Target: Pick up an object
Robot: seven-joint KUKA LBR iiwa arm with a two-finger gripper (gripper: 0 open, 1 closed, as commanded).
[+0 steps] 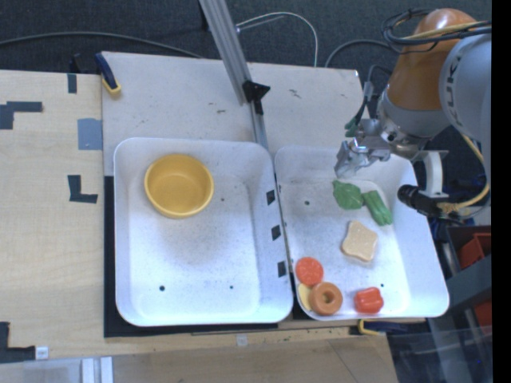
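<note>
Camera view: metal pincer (pixel 349 164) above right bin (pixel 423 270), state unclear; lumpy green pieces (pixel 348 195) just below.

Matt speckled white plastic bins (pixel 192 294), glossy yellow plastic bowl (pixel 179 184), pale wood bench (pixel 48 238).

Right bin (pixel 415 290): green leafy piece (pixel 348 195) at twelve o'clock, touching a green pod (pixel 378 207); tan bread slice (pixel 360 242) at centre; orange-red round (pixel 310 271), brown ring (pixel 326 298), red piece (pixel 369 300) toward six o'clock.
</note>
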